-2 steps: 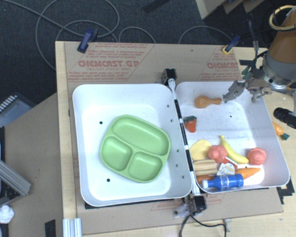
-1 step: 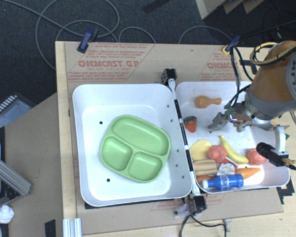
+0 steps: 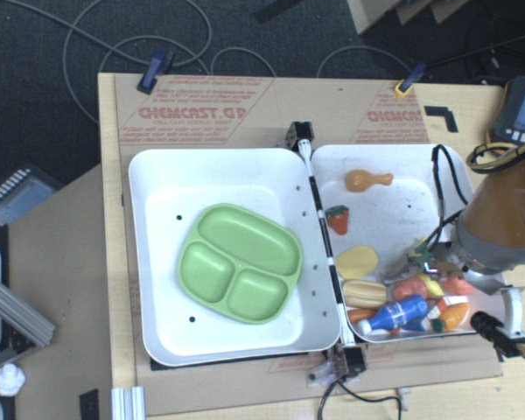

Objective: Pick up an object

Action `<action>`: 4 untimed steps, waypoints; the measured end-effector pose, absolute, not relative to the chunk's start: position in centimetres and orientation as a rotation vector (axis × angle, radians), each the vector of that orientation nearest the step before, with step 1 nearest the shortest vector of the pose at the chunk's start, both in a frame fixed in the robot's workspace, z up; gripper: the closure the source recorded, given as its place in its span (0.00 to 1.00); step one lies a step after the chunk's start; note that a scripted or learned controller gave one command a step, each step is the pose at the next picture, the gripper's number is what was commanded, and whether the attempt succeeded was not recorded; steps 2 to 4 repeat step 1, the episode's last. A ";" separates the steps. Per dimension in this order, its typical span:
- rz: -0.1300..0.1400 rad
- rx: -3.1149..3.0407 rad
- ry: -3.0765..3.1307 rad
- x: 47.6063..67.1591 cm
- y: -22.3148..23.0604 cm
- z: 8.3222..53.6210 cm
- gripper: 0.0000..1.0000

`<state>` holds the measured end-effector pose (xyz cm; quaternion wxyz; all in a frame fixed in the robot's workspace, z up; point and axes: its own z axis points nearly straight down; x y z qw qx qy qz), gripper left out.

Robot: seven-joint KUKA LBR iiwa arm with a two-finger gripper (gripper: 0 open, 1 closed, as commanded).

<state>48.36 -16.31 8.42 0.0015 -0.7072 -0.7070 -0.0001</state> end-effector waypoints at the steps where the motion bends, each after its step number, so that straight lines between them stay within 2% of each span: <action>1: -0.001 -2.223 -2.220 48.4 -16.3 9.4 1.00; 4: -0.001 -2.223 -2.220 48.4 -16.3 9.4 1.00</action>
